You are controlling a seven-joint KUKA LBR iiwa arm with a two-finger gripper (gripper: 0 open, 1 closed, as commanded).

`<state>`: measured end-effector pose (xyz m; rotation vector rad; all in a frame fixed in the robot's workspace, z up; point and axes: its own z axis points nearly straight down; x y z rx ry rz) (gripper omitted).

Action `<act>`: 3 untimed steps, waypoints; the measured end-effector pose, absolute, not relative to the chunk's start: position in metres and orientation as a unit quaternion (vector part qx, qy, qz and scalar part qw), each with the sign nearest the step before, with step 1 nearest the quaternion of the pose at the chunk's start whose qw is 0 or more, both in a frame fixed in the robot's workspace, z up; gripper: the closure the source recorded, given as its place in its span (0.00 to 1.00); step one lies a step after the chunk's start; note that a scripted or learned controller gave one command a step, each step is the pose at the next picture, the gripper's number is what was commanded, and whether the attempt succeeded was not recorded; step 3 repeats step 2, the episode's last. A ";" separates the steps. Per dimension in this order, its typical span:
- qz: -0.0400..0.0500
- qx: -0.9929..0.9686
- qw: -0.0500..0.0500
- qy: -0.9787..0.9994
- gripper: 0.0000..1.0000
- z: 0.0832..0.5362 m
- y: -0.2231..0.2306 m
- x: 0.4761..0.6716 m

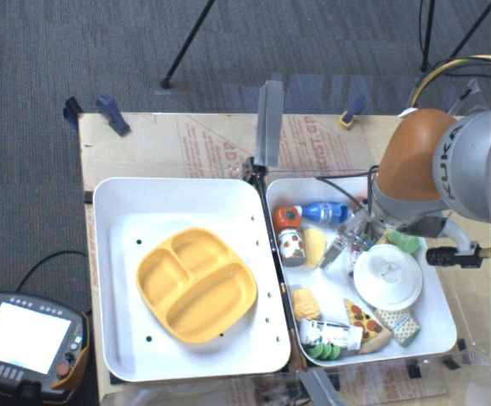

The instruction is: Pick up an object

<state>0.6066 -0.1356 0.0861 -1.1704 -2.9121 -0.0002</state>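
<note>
Fingers (pixel 339 252): can't tell if open or shut, no sign of anything held. Gripper (pixel 351 242) low in right bin (pixel 445 315), so looks like the reach-in step, nothing picked yet. Candidates: pizza slice (pixel 364 317), corn (pixel 305 303), lid (pixel 388 277) just right, yellow piece (pixel 314 245) just left. Needs centring over one. Can (pixel 292 248) label and red print on far board (pixel 220 146): unreadable.

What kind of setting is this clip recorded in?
Probably a robotics lab: a plywood bench on carpet, two white bins of toy food under a KUKA arm, and a teach pendant nearby.
</note>
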 end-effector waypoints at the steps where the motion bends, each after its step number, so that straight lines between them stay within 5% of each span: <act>1: 0.007 -0.434 -0.002 -0.901 0.00 0.089 -0.103 0.622; 3: 0.008 -0.485 0.002 -0.874 0.00 0.087 -0.103 0.628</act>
